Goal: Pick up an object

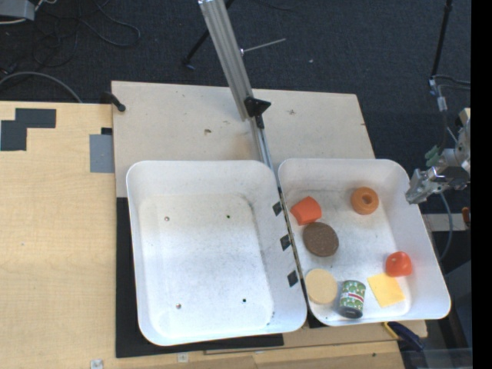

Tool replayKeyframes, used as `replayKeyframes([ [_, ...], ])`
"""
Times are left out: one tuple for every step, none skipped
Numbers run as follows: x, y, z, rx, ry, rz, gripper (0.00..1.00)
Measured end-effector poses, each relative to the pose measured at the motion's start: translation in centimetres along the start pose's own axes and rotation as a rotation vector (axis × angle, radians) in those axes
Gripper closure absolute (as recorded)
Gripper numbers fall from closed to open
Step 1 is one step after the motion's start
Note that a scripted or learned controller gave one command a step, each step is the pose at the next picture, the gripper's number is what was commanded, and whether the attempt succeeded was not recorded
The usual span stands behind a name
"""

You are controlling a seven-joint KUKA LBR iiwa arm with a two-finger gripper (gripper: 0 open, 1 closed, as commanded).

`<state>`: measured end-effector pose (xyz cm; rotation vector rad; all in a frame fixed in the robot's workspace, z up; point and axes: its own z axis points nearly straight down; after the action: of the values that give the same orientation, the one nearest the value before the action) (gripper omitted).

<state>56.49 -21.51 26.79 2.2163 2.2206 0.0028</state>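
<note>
Objects crowd the right bin (415,206); the orange ring (364,200) sits apart, the easiest target. Whether the pincer (424,183) is open, I cannot tell.

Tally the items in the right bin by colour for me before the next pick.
Orange or red: 3 - block, ring, round piece
Brown: 1 - disc
Tan: 1 - disc
Yellow: 1 - square
Green-patterned: 1 - can
Total: 7

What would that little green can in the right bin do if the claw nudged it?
The green can looks round-sided and seems to lie tilted, so it would probably roll. Its smooth printed wall may slip between fingers. Wedged between the pale disc and yellow block, it might bump them first.
</note>
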Motion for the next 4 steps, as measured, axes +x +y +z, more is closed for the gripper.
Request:
replayKeyframes([
  [5.6, -0.6, -0.4, 0.007, 0.005, -0.003, 1.0],
  [10.3, -1.0, 1.3, 0.009, 0.005, -0.002, 1.0],
  [16.0, -0.7, 1.1, 0.008, 0.005, -0.003, 1.0],
  [21.9, -2.0, 2.2, 0.01, 0.004, -0.003, 1.0],
])
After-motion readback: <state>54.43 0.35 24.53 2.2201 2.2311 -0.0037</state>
